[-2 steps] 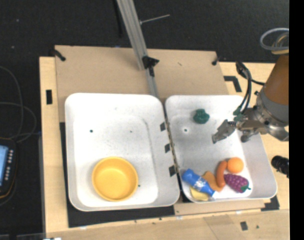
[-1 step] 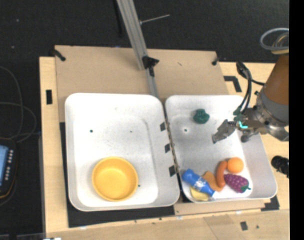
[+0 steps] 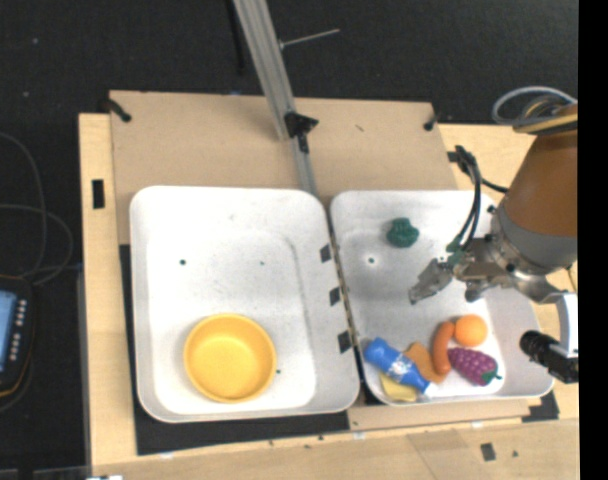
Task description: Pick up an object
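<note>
The right bin (image 3: 384, 268) holds several toys. A small green piece (image 3: 402, 233) lies alone near its back. Clustered at the front are an orange ball (image 3: 470, 329), an orange sausage-shaped piece (image 3: 441, 343), purple grapes (image 3: 474, 365), a blue bottle-like toy (image 3: 392, 357) and a yellow piece (image 3: 399, 391). My gripper (image 3: 429, 284) hangs over the middle of the right bin, above bare floor, behind the front cluster and to the front right of the green piece. I see nothing held in it.
In the front of the left bin (image 3: 224, 228) sits a yellow bowl (image 3: 230, 356). A grey metal pole (image 3: 269, 63) slants in from the top and ends at the divide between the bins. The arm's orange band (image 3: 544, 183) overhangs the right bin's right edge.
</note>
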Available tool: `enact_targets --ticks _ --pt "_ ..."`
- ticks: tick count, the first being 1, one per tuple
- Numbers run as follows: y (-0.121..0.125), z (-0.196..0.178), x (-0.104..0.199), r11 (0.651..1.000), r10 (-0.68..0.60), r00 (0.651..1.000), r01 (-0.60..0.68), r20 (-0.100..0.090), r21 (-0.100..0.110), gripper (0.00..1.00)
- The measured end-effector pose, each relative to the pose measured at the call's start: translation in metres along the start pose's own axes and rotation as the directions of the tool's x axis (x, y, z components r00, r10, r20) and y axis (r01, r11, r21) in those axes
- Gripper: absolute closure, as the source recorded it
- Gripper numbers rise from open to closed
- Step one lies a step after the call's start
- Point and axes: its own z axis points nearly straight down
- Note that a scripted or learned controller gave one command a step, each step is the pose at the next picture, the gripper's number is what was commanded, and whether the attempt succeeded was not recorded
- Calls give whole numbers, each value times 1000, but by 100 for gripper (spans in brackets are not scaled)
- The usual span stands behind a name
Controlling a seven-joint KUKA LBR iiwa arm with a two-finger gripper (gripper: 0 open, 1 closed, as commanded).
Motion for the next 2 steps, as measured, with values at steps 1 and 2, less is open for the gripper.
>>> enact_targets --ticks 1,2 --pt "3 41 -2 1000 0 1000 0 -1 0 0" --pt "4 85 2 1000 0 1000 0 -1 2 0"
